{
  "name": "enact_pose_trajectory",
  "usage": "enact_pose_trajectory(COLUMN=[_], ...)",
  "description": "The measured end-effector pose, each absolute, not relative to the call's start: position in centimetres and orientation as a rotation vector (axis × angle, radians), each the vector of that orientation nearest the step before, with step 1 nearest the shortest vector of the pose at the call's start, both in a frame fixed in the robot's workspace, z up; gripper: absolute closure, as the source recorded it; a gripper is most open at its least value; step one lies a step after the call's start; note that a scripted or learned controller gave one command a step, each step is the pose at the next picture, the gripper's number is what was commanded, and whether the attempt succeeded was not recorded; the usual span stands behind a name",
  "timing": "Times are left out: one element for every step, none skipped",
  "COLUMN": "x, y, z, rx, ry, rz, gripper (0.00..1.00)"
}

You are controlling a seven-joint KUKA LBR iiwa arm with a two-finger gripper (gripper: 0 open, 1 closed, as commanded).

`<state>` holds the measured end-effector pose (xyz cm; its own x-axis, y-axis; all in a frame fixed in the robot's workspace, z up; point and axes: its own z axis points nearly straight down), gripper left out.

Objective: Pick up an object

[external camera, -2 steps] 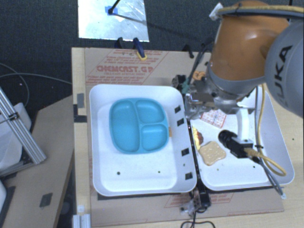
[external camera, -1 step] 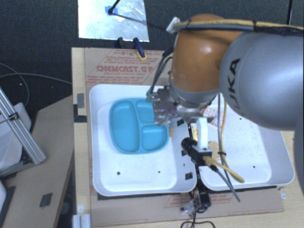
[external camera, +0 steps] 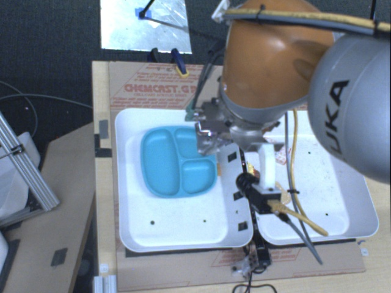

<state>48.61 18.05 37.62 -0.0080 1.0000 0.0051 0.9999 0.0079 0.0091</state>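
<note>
A light blue divided plate (external camera: 174, 162) lies in the left white bin (external camera: 177, 234), towards its upper middle. My gripper (external camera: 208, 139) hangs low over the plate's upper right corner, close to the ridge between the two bins; the wrist hides its tip. The grey and orange arm covers much of the right bin (external camera: 342, 218). A small pale item with reddish marks (external camera: 282, 157) peeks out beside the wrist in the right bin, mostly hidden.
Both bins sit on a brown cardboard sheet (external camera: 153, 84). A shiny foil sheet (external camera: 143, 17) lies behind it, with a blue clamp (external camera: 179, 63) at the cardboard's far edge. An aluminium frame (external camera: 24, 176) stands at the left.
</note>
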Motion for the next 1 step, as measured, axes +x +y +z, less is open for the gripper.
enact_pose_trajectory(x=[48.68], y=[15.11], z=[43.84], rx=[2.22], ry=[2.219], rz=[0.008], gripper=[1.0])
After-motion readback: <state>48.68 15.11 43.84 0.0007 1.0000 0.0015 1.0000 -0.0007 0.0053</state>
